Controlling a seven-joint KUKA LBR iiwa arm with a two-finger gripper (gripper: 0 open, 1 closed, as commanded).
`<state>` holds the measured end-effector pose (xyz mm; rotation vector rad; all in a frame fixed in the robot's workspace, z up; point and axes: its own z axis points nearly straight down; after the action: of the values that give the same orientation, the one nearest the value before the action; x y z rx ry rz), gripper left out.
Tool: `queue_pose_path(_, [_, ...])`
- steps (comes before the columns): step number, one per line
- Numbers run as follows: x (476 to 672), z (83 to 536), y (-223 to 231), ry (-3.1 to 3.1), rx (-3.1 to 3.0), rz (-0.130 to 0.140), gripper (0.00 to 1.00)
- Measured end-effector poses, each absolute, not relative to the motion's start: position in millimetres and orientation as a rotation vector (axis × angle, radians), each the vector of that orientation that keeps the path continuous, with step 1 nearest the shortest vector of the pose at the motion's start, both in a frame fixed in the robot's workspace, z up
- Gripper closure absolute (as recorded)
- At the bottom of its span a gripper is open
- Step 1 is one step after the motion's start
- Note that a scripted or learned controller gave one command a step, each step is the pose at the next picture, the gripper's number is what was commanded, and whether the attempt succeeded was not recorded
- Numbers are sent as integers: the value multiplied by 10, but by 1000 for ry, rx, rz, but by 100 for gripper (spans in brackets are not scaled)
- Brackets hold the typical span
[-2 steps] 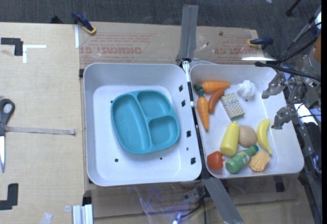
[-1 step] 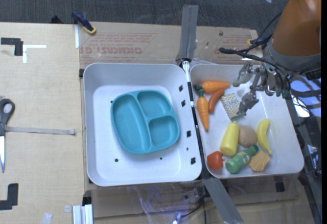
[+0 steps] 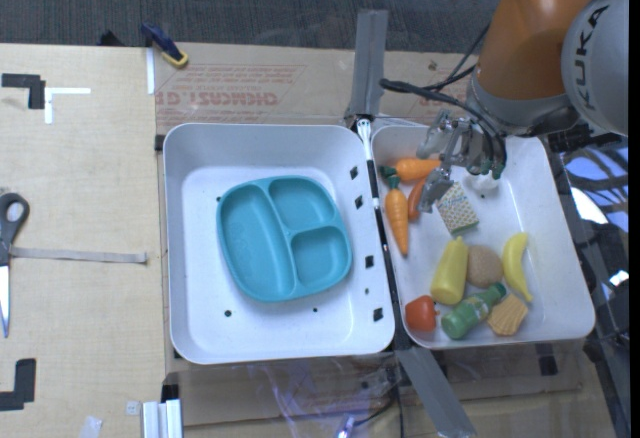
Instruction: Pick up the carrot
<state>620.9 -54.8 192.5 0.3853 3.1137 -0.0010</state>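
Note:
Two orange carrots lie in the left part of the right bin (image 3: 560, 226). One carrot (image 3: 398, 219) runs lengthwise beside the bin's left wall, with its green top at the far end. A shorter carrot (image 3: 413, 168) lies across the far end, and another orange piece (image 3: 416, 198) sits half hidden just below it. My gripper (image 3: 442, 171) hangs low over this far left corner, right beside the short carrot and over the orange piece. Nothing can be seen lifted off the bin floor.
Also in the right bin are a speckled wedge (image 3: 458, 211), a yellow bottle (image 3: 450, 269), a potato (image 3: 485, 266), a banana (image 3: 515, 264), a tomato (image 3: 421, 314), a green bottle (image 3: 468, 316) and a waffle piece (image 3: 508, 316). The left bin (image 3: 190, 226) holds a blue divided plate (image 3: 285, 238).

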Motion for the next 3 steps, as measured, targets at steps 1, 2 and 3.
queue_pose_path(1, [6351,1927,-30,3116,358,-1,0])
queue_pose_path(2, [6358,1935,-563,3109,410,-1,0])
queue_pose_path(3, [6197,1924,-132,3098,505,0,0])
